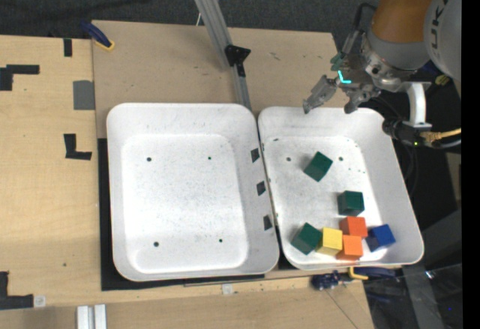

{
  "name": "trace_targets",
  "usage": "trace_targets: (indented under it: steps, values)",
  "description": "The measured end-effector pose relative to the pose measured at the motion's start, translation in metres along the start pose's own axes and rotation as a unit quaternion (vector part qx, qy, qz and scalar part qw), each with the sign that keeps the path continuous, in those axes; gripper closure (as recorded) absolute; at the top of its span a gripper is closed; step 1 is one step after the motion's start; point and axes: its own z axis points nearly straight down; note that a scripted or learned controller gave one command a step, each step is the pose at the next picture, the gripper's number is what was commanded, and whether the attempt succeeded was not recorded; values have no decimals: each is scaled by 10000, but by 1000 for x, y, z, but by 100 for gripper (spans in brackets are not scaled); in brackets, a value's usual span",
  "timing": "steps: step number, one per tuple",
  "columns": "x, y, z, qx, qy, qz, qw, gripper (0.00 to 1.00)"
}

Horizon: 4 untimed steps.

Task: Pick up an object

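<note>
My gripper [331, 100] hangs open above the far rim of the right bin [390, 170], with nothing between its two fingers. Below it, in the right bin, a dark green cube [318, 166] lies alone near the middle. Closer to the front edge sit another green cube [350, 202], a third green cube [306, 237], a yellow cube [331, 239], two orange cubes [352, 236] and a blue cube [381, 237], packed close together.
The left bin [180, 118] lies beside the right one, with a row of dark clips between them. A slanted metal pole [214, 9] rises behind the bins. Tape marks dot the wooden bench at the left.
</note>
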Motion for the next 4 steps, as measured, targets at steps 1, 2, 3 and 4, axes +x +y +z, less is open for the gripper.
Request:
trace_targets:
  steps: [1, 2, 3, 4]
  values:
    - [0, 1, -2, -18, -5, -6, 10000, 0]
    - [5, 2, 43, 5, -10, 0, 10000, 0]
    - [3, 0, 88, 7, -11, 0, 10000, 0]
    - [3, -10, 146, 9, -7, -1, 10000, 0]
